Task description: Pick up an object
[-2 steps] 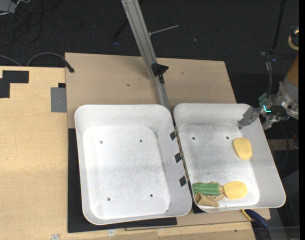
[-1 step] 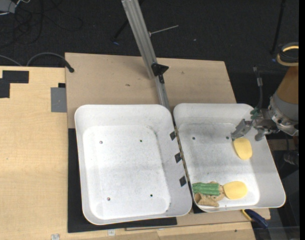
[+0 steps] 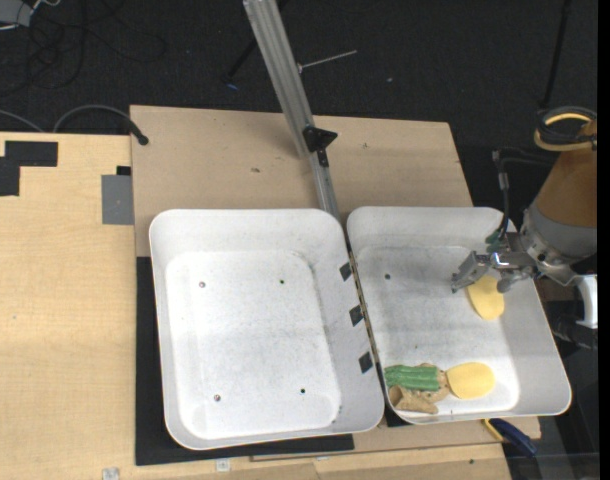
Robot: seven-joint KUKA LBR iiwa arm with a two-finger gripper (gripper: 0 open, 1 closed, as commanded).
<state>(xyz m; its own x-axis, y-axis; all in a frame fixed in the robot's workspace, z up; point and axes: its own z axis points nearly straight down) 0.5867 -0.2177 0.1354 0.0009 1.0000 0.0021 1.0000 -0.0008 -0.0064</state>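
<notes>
Right bin [image 3: 425, 258]: gripper [image 3: 488, 265] low near its far right wall, fingers spread, holding nothing. Yellow object [image 3: 487, 300] lies just below the gripper toward the bin's near edge, possibly touching; contact unclear.

Arm [image 3: 565, 203] enters at right edge of frame, wrist angled down-left. Gripper [image 3: 482, 270] sits mid-right, fingers spread apart, nothing between them.
</notes>
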